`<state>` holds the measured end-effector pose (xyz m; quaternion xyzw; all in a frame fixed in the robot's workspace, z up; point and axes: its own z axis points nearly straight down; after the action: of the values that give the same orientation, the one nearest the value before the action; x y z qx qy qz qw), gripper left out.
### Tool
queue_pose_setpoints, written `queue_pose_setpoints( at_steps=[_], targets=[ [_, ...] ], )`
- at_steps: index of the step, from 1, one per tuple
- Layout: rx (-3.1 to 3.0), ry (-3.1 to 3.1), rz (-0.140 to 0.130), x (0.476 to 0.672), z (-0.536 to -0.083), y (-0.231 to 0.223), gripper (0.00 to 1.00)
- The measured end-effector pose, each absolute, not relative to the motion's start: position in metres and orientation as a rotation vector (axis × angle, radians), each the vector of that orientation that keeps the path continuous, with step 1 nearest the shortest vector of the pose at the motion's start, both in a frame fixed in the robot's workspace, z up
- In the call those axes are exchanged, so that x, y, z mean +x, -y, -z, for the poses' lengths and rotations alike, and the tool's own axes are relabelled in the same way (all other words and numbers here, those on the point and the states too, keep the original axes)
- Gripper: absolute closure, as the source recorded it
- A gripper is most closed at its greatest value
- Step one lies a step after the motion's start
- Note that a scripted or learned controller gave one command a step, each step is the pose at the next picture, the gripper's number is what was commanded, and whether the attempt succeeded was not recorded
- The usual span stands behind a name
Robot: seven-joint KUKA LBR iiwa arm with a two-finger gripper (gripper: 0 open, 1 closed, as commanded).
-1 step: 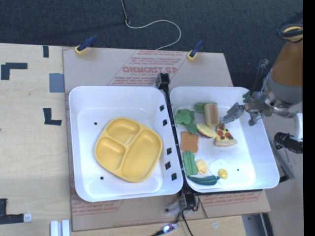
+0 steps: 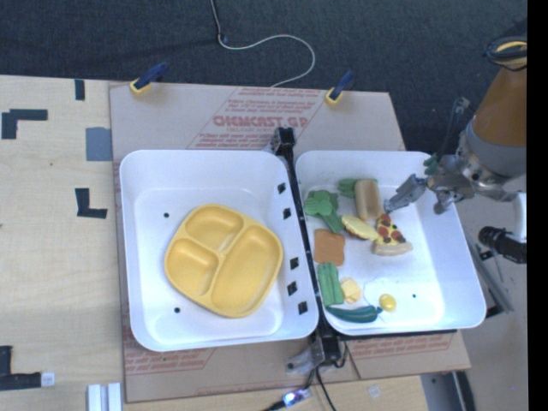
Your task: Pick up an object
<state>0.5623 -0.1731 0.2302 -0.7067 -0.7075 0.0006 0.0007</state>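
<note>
Here the shallow white left bin [image 2: 137, 229] holds a glossy yellow compartment tray [image 2: 224, 259], the matching right bin [image 2: 445, 264] holds small plastic toy foods, among them a pizza slice [image 2: 390, 238], and above them hovers the grey two-finger gripper [image 2: 401, 197], its opening indiscernible.

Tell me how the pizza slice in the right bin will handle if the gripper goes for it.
The pizza slice looks like moulded toy food, so probably stiff and light. It lies flat on the right bin floor, so it likely will not roll, though it may slide on the smooth white surface. A yellow piece lies right beside it and may get nudged.
</note>
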Motion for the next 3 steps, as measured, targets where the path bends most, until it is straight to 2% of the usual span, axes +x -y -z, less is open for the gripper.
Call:
queue_pose_setpoints(
  at_steps=[2, 3],
  targets=[
    [-2.216, 2.221, -0.005, 0.564, -0.125, 0.170, 0.00],
    [-2.222, 2.225, 0.000, 0.566, -0.088, 0.171, 0.00]
  ],
)
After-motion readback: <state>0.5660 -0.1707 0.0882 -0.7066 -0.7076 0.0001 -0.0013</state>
